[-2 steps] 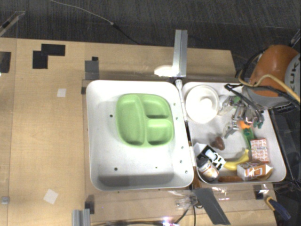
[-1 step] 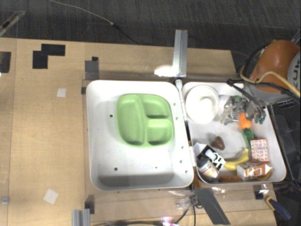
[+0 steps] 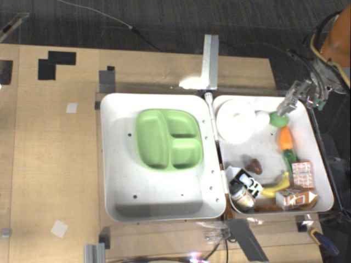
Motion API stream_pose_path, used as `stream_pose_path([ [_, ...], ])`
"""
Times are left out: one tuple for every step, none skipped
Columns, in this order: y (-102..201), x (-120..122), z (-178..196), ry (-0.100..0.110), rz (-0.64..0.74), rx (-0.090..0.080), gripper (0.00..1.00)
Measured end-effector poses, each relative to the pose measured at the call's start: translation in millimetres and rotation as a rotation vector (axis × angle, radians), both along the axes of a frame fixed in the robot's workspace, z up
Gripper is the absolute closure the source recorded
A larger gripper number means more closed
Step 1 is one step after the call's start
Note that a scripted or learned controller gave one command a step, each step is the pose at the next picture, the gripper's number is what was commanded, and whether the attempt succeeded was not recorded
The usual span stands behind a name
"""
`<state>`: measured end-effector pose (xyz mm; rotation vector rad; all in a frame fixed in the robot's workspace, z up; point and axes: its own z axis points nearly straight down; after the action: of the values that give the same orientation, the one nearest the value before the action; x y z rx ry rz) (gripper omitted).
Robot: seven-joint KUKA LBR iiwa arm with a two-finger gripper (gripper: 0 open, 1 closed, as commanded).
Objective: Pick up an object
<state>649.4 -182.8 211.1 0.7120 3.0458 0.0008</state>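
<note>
Two shallow white bins side by side on the wooden surface (image 3: 49, 163). In the left bin (image 3: 118, 201), a green divided plate (image 3: 167, 138), upside or upright not clear, near its centre. In the right bin (image 3: 321, 163), a white bowl or lid (image 3: 236, 120) at about 10 o'clock, a small green piece (image 3: 278, 119) just beside it at 12 o'clock, an orange carrot-like toy (image 3: 286, 138) below that, a brown lump (image 3: 253, 165) near the centre, and a crowd at 5 to 6 o'clock: yellow banana (image 3: 276, 186), pinkish carton (image 3: 302, 174), orange-and-white box (image 3: 296, 199), black-and-white item (image 3: 247, 182) and a shiny can (image 3: 242, 199).

End effector (image 3: 286, 107) reaching in from 2 o'clock, low over the far rim of the right bin, tip right at the green piece, seemingly touching or just above it. Fingers slender and close together here; whether spread or pressed together, cannot tell. Nothing visibly pinched between them.

Judged progress: approach made, likely target the green piece, but no grasp shown and nothing lifted. Left to do: close on an object, raise it clear of the bin.
</note>
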Motion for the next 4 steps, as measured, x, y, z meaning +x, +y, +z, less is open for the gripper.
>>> stream_pose_path([
  [0.5, -0.9, -2.6, 0.004, 0.001, 0.001, 0.0],
  [6.6, 7.5, -112.6, 0.002, -0.017, 0.0, 0.0],
  [-22.9, -50.7, -121.5, -0.002, -0.012, -0.001, 0.0],
  [17.9, -50.5, -121.6, 0.003, -0.176, 0.004, 0.0],
])
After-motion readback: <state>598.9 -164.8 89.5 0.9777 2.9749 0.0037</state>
